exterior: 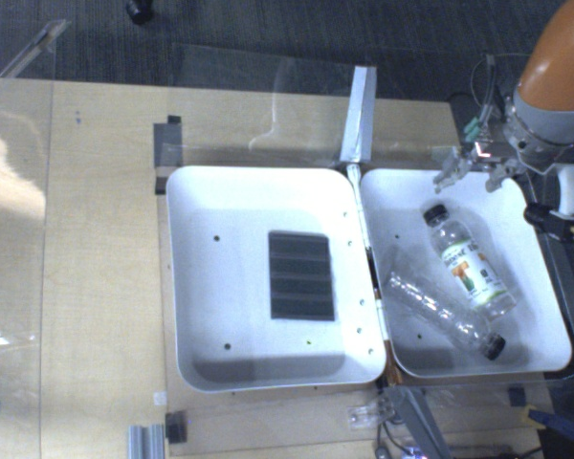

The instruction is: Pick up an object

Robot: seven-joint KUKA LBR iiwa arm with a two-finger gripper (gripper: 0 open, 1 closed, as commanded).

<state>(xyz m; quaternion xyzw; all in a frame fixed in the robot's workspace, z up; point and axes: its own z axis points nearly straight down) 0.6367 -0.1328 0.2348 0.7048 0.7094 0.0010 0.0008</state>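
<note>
In the right bin [545,352] lie two clear plastic bottles. One bottle [467,262] has a white and green label and a black cap pointing to the back left. The other, unlabelled bottle [438,312] lies across the front, its black cap at the right. A black ridged block [301,275] rests flat in the middle of the left bin [201,352]. My gripper [473,172] hangs over the back edge of the right bin, above and behind the labelled bottle's cap. It is open, with nothing between its fingers.
A metal divider bar [357,113] runs back from where the two bins meet. A clear plastic sheet [19,208] covers the bench on the left. Cables and dark hardware [560,213] sit by the right bin's right rim.
</note>
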